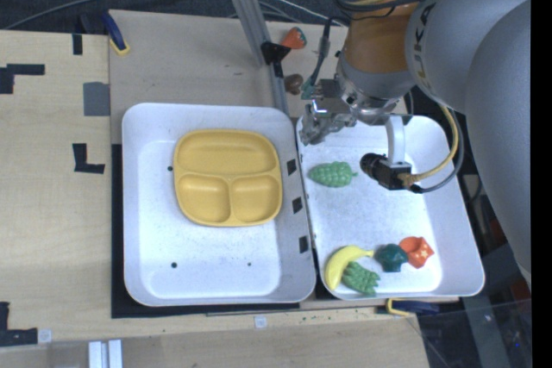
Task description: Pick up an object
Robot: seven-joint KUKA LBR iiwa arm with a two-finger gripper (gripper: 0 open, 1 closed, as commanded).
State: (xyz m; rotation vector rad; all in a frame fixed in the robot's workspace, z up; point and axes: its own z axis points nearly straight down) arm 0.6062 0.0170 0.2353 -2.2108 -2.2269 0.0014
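Camera view shows the gripper [323, 127] poised over the right bin's [448, 276] far-left corner, just beyond a green grape bunch [332, 175]; its finger state I cannot tell.

2 white bins [142, 211], 1 yellow tray [228, 177], 5 toy foods [332, 175].

Right bin [448, 271]: centre floor open. Green toy [332, 175] lies near top left; banana [343, 258], green [362, 278], teal [391, 257], red [417, 251] pieces crowd bottom edge. Yellow tray [228, 177] fills left bin's [138, 211] upper half.
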